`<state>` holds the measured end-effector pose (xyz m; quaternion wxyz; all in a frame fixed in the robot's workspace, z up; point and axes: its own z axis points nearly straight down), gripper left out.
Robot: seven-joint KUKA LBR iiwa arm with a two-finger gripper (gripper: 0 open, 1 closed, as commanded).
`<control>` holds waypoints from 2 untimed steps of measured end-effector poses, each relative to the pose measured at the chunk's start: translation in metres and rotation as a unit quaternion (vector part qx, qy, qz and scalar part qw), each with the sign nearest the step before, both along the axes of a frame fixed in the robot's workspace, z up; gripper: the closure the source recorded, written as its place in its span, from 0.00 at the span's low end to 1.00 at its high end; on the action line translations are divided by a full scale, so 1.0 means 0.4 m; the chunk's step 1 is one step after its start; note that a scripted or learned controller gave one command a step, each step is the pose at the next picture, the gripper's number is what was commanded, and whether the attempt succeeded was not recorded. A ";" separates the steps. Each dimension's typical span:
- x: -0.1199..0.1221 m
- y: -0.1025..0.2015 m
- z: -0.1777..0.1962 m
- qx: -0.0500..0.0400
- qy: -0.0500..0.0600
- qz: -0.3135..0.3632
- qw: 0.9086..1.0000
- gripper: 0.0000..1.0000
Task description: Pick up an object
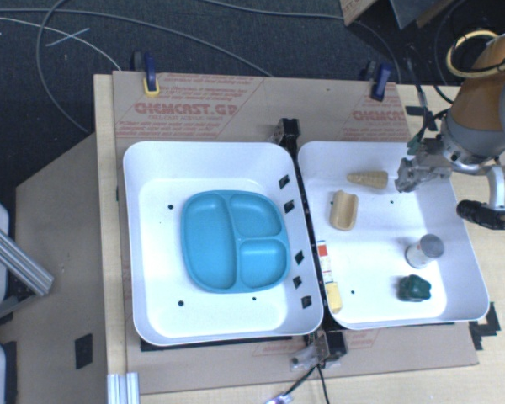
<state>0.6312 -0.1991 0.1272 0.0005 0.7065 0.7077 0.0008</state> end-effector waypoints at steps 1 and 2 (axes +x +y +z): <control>-0.005 -0.006 0.113 -0.001 -0.002 -0.001 1.000 1.00; 0.010 -0.018 0.274 -0.002 -0.004 0.000 1.000 1.00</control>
